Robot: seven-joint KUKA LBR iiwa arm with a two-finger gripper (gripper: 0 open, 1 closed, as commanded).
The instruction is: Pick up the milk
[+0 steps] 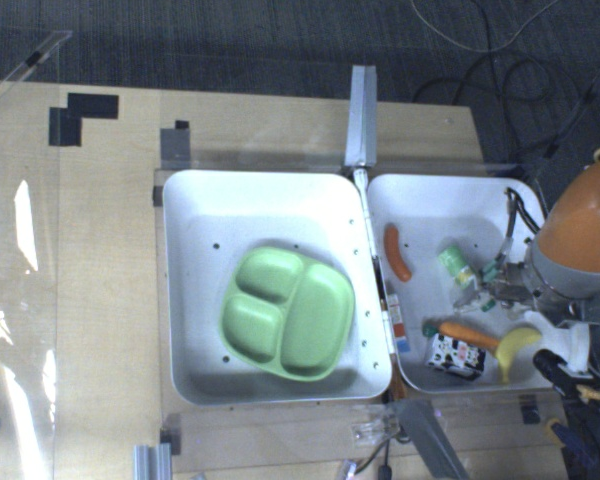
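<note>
- Nearest the camera lay the milk carton point(455, 356), black and white, low in the right bin point(430, 200) by its near wall. It was on the camera's side of the jaws and a little towards the other bin, clear of them.
- We could not tell whether the jaws were released or clenched: they were a small metallic tangle under the orange-banded arm point(580, 230). We saw nothing between them.
- A carrot point(470, 334) lay across the gap between the jaws and the milk carton, touching or nearly touching the carton's far edge. We judged this the main risk: a straight descent could catch the carrot or push it onto the carton.
- A banana point(517, 348) sat just beside the carrot's end, on the near side of the jaws. A wide approach might have nudged it too.
- The carton looked to be lying flat, so we feared a grip might slide off its faces.
- A green bottle point(455, 263) lay just beyond the jaws, and a sausage point(397, 253) farther off towards the divider. We judged neither in the way.
</note>
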